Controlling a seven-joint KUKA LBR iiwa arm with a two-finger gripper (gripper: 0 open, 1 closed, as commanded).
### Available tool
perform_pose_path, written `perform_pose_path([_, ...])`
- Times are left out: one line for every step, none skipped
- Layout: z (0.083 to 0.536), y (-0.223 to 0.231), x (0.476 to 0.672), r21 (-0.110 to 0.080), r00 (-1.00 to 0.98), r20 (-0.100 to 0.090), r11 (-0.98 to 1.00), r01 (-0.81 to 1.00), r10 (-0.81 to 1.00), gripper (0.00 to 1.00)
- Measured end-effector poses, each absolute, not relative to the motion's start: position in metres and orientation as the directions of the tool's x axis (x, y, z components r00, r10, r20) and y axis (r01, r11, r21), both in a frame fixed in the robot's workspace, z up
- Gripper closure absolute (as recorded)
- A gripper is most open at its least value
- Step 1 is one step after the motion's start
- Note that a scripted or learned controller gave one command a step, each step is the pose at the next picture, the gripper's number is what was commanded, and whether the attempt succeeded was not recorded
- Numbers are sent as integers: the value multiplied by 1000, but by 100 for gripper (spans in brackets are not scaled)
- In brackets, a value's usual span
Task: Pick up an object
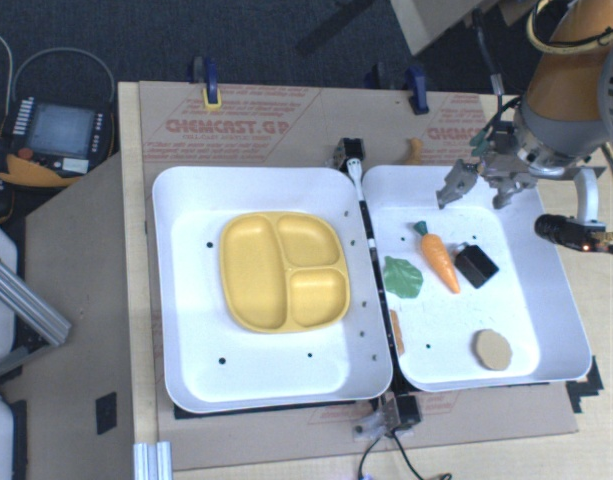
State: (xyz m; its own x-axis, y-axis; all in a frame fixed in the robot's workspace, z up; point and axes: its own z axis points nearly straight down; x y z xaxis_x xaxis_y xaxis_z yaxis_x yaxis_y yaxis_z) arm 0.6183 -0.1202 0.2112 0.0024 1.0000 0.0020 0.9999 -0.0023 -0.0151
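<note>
The grey metal two-finger gripper point(481, 190) hangs over the far edge of the right shallow white plastic bin point(531, 313), its two fingers splayed well apart with nothing between them. One finger point(454, 187) points toward the divider between the bins; the other point(510, 190) points back toward the arm. Above the gripper the grey arm swells into a smooth rounded orange band point(571, 73).

Taking the orange toy carrot point(440, 259) as the landmark: it is a tapered, glossy cone with a small green top, lying at a slant in the middle of the right bin, its green end pointing toward the gripper. The gripper sits beyond that green end, apart from it. Just beside the carrot on the arm's side lies a small matte black rectangular block point(476, 266), near to touching it. On the carrot's other side lies a flat, crinkled green leaf-shaped toy point(403, 276), close by. Nearer the camera than the carrot, well apart from it, rests a round tan disc like a biscuit point(493, 350), dull and slightly mottled.

Well beyond the leaf, across the divider, the left shallow white plastic bin point(186, 288) holds a smooth yellow plastic plate with three compartments and rounded corners point(283, 270), lying flat near that bin's middle.
</note>
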Motion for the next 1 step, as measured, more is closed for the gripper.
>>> perform_pose_path([220,-120,621,0,0,0,0,1000,1000,0])
